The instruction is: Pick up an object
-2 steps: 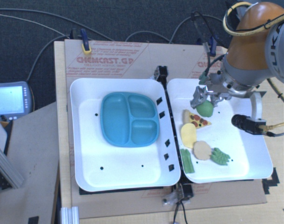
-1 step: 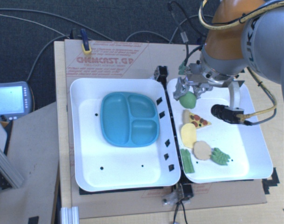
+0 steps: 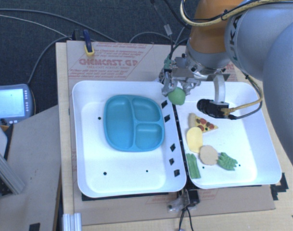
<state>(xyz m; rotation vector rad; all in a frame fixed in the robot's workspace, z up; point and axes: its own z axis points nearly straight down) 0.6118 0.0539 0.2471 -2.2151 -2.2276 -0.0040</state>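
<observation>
We see the hand (image 3: 177, 91) of the grey arm with the orange band hanging over the dark divider where the two shallow white bins meet, near their far edge. It is clenched on a small round green ball (image 3: 176, 97): the ball sits between the fingertips (image 3: 167, 88), with one metal finger at each side, and it appears raised just above the rims rather than lying in either bin.

In the left white bin (image 3: 88, 148) we find a light blue plastic plate with three compartments (image 3: 134, 123), lying flat on the floor of the bin towards the far side and close to the divider.

In the right white bin (image 3: 254, 143) several small toy foods lie in a loose row along the side next to the divider. Nearest the hand is a triangular pizza slice with red dots (image 3: 202, 123). Just beside it on the near side lies a pale yellow oval piece (image 3: 194, 139), and touching that a tan round disc (image 3: 209, 154). A green leafy lump (image 3: 227, 161) lies against the disc on its right, and a long dark green strip (image 3: 193, 166) lies along the divider by the near corner.

Both bins rest on a brown cardboard sheet with red print (image 3: 112, 59).
</observation>
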